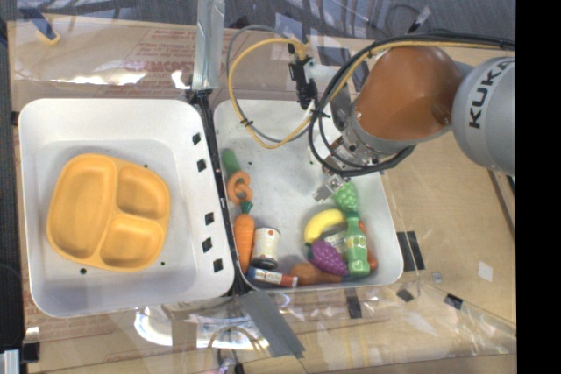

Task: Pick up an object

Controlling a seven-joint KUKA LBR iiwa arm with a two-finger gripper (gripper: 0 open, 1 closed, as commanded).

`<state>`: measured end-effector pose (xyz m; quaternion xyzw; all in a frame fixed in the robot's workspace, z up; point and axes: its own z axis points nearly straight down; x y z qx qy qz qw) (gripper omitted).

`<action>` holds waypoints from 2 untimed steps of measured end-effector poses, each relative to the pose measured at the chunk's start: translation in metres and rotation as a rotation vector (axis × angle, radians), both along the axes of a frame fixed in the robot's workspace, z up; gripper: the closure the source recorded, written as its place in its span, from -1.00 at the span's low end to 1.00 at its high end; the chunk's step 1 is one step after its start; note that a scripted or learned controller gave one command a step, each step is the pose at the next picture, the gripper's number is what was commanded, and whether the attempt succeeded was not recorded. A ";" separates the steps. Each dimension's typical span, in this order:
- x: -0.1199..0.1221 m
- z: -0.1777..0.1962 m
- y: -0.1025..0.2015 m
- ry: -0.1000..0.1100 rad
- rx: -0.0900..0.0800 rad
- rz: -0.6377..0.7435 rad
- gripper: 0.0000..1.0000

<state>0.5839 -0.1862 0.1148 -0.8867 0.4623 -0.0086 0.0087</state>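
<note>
Arm: I see my grey arm [491,114] reaching in from the right, its orange band [408,96] over the far right part of the right bin [263,114].
Gripper: the gripper [336,184] points down into the right bin, just above a green toy; I cannot tell how wide it stands, since the wrist hides it.
Right bin objects: green knobbly toy [348,197], yellow banana [323,224], green bottle [356,248], purple grapes [328,257], carrot [244,238], small white can [265,246], 1 marker [272,278] along the near wall.
Cluster: most toys crowd the near right corner, touching one another.
Left bin: the left bin [53,123] holds 1 yellow tray [107,211] with 3 compartments.
Cables: a yellow cable [241,70] and black cables loop beside the wrist.
</note>
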 end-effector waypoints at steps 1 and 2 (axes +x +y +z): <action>-0.064 0.014 0.016 0.027 -0.008 0.255 1.00; -0.044 0.136 0.010 0.011 -0.016 0.412 1.00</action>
